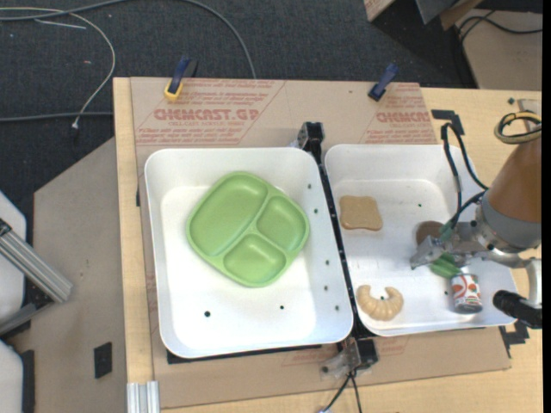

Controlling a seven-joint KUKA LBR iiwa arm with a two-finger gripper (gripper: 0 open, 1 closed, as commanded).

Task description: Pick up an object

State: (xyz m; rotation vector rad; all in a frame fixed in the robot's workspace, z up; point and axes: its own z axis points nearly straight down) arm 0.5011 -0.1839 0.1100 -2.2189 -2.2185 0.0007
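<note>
In the right bin (387, 166) lie a tan slice of toast (360, 214), a pale curved shrimp-like piece (380, 301), a red and white can (466, 292), a small green thing (445, 269) and a brown round thing (428, 231). My gripper (430, 253) hangs low at that bin's right side, right over the green thing and beside the brown one. The can lies just below and right of it. I see nothing clearly held between its fingers.
The left bin (168, 231) holds a green divided plate (248, 227). A black hinge and clamps (311, 134) sit between the bins. Blue clips (179, 76) pin the cardboard at the back. Black cables (456, 157) run along the right bin's far rim.
</note>
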